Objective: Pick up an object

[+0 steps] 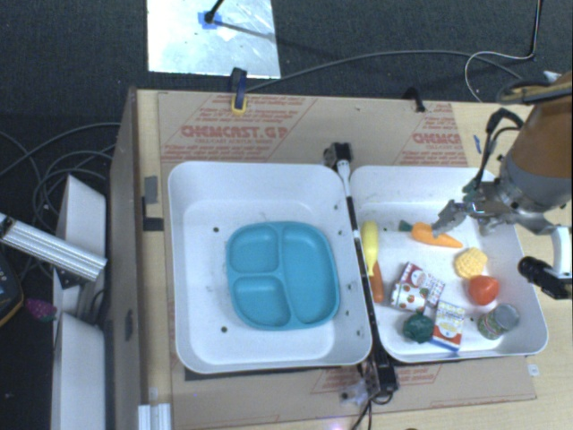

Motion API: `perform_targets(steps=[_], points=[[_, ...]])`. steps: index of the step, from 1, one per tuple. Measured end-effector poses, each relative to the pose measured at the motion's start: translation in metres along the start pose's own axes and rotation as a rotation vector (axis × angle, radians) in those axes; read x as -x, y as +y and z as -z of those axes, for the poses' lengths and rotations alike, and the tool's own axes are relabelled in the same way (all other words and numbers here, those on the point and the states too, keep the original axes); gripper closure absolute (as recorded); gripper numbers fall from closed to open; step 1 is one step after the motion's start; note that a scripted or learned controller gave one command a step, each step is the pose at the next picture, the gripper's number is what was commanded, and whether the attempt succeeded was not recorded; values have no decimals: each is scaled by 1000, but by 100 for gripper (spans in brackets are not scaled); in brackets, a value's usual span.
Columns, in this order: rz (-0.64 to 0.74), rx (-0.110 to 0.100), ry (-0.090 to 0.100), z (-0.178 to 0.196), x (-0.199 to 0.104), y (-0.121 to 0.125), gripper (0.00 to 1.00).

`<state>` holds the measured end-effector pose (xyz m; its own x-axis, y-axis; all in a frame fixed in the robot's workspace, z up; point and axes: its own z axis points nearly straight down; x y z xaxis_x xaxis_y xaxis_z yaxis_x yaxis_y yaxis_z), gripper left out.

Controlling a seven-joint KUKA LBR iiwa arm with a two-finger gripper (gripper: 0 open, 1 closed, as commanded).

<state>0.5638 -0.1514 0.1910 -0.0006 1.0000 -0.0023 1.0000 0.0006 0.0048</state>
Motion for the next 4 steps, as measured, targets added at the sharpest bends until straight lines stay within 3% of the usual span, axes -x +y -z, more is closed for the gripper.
perform_targets(steps=[1,2,3,4], points=[[3,12,-5,-100,55,1,0],[0,-4,2,-107,55,-44,0],[0,-3,2,-106,55,-77,0],[1,3,0,-95,55,-75,100]])
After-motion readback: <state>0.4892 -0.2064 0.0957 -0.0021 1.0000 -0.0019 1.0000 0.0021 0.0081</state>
